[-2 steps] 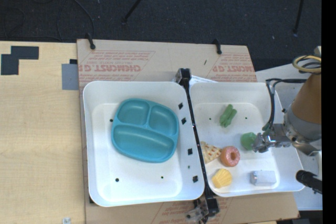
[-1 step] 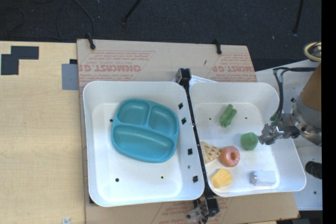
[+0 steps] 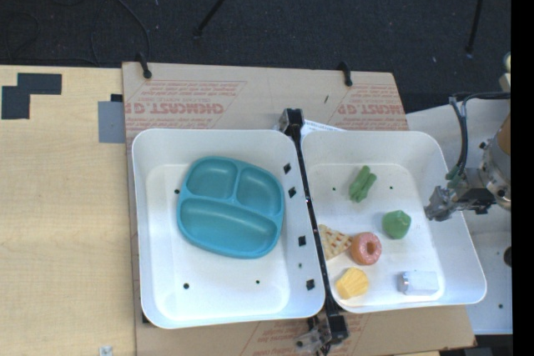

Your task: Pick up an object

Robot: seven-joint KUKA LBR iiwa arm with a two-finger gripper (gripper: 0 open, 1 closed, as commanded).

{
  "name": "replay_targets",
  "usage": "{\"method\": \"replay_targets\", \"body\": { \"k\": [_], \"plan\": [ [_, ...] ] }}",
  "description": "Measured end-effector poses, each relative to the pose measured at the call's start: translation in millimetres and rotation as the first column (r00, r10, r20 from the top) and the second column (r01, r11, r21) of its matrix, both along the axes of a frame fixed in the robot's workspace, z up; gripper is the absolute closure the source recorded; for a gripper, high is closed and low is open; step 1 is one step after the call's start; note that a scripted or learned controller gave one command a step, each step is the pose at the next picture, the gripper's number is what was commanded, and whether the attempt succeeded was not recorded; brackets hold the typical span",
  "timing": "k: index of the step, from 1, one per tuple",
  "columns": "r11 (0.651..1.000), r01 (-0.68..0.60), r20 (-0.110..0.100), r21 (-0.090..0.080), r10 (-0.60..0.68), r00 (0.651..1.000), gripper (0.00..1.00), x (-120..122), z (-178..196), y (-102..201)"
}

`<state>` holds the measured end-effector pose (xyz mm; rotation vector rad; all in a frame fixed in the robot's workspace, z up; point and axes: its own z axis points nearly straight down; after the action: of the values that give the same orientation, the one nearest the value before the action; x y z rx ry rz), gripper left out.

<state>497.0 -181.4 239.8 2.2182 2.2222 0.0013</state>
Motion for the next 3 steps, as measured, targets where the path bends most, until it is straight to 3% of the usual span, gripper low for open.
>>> {"method": "replay_targets", "body": {
  "k": [3],
  "plan": [
    [1.0, -0.003, -0.004, 0.002, 0.003, 1.0, 1.0, 68.5, 0.0, 154.4]
  ]
}}
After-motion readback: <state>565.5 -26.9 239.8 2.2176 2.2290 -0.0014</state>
